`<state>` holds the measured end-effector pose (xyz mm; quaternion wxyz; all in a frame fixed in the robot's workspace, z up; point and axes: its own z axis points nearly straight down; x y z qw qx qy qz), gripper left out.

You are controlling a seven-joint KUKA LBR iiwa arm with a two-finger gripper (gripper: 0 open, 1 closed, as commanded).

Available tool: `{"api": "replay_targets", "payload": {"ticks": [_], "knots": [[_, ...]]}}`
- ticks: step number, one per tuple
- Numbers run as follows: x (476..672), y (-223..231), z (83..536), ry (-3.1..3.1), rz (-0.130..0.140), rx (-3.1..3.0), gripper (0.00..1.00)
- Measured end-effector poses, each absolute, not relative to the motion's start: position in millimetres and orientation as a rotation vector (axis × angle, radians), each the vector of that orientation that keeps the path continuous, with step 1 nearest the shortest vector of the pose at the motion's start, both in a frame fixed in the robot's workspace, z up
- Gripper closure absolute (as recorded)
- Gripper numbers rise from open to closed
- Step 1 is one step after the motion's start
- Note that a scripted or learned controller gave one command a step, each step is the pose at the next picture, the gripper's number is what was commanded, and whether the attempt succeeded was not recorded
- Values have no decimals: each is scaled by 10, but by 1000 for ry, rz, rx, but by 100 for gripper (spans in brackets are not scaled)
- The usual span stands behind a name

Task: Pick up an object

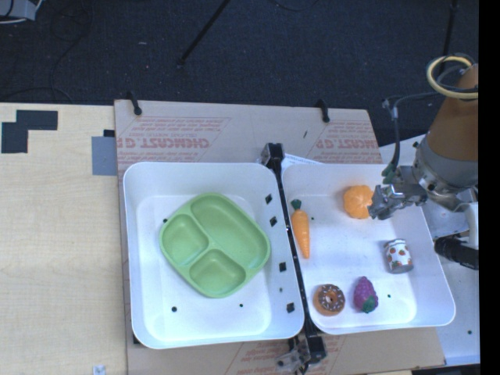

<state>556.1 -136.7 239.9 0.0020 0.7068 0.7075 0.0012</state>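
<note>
Camera view, read from left to right: a pale wooden bench (55,248) with dark grey patches near its upper left; a cardboard sheet (234,135) with reversed red lettering lies under and behind both bins; the left bin (148,186) holds a green tray (215,244) with three compartments, lying flat and turned at an angle, roughly central in that bin; a black divider (285,248) runs between the bins where their rims meet. The right bin (433,303) holds five items; a carrot (301,229) lies lengthwise just beside the divider, green top toward the far edge; a donut (329,299) with dark icing sits near the front rim; a purple grape bunch (365,294) lies just beside the donut on its right, the two near but apart; an orange (358,201) rests in the far half of the bin; a small jar (398,256) with a white and red pattern stands toward the right wall, well apart from the orange. The gripper (382,204) is low over the far right part of the bin, its tip just beside the orange on that fruit's right side, apparently touching or nearly so; finger spread cannot be determined at this resolution, and nothing is seen lodged between the fingers; the orange sits on the bin floor. The arm (457,131), its orange band visible above the wrist, enters from the right edge; a yellow cable loop (449,75) hangs above it.
</note>
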Motion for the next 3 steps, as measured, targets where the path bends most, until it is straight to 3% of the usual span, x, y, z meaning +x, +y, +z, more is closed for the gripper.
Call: {"api": "replay_targets", "payload": {"ticks": [1,3], "knots": [[5560,-1377,2452,2224,-1,2221,100],[5419,-330,2555,2230,-1,2220,100]]}}
